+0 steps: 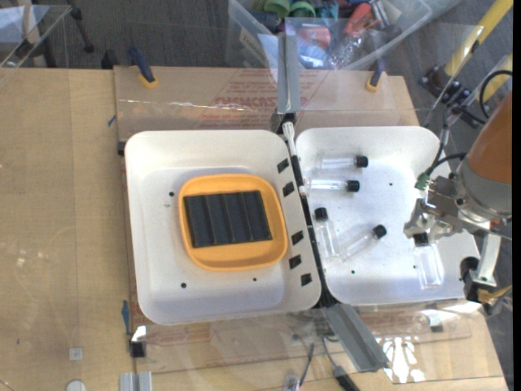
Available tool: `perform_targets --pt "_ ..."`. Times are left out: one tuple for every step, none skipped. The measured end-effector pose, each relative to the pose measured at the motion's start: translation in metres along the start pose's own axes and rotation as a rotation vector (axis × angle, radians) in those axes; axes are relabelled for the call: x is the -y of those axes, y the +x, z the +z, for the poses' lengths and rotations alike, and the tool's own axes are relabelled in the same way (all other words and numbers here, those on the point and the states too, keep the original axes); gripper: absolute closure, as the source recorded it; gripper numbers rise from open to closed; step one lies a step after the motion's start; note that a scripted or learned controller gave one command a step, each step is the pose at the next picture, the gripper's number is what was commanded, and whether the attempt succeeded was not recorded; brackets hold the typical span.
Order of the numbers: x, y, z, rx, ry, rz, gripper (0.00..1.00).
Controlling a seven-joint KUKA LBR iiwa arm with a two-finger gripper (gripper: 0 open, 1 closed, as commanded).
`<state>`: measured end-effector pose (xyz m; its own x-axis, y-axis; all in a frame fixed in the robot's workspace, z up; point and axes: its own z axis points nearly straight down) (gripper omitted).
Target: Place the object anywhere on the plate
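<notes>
Two shallow white bins sat side by side on the wooden bench. The left bin (146, 243) held an orange plate (233, 255) with a dark ribbed insert (226, 218) lying in its middle. The right bin (383, 283) held several clear tubes with black caps. Two lay near the top, one (340, 163) above the other (331, 185), both with caps pointing right. A third (323, 228) stood close to the divider with its cap toward the top, and a fourth (358, 239) lay slanted just beside it, cap up and to the right.

The gripper (425, 233) hung over the right side of the right bin, reaching in from the right under the arm's orange band (495, 149). A fifth clear tube (428, 265) showed directly beneath it, lying nearly upright in the view, its upper end at the gripper's tip. Whether the fingers were spread or pinched on that tube could not be made out. The tube was well apart from the plate, in the other bin.
</notes>
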<state>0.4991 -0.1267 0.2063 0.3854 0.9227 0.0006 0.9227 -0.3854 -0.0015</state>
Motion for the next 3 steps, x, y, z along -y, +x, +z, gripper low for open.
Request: perform_targets --pt "-0.060 0.056 -0.020 0.002 0.000 -0.038 1.00" --pt "-0.086 0.119 -0.037 0.002 -0.002 -0.163 1.00" --pt "-0.090 0.181 -0.011 0.002 -0.002 -0.237 1.00"
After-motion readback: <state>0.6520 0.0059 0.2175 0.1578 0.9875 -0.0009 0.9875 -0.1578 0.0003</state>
